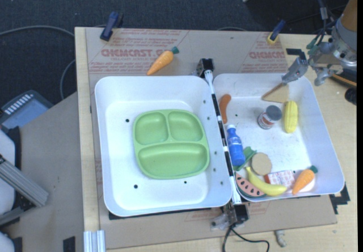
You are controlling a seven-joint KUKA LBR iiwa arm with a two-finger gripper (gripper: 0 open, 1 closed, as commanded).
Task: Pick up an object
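Left bin [113, 131] holds a green tray [170, 144]. Right bin [323, 143] holds corn [290, 116], can [269, 117], banana [265, 184]. End effector [308, 72] at one o'clock, fingers spread, holding nothing.

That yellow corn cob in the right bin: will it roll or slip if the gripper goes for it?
The corn cob looks rounded and lies on its side on the right bin floor, so a nudge would probably roll it. Its surface looks smooth and plastic, so likely light, stiff, somewhat slippery. The can close beside it may block rolling that way.

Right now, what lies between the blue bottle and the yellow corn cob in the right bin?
In the camera view, a small can lies between the blue bottle and the corn cob.
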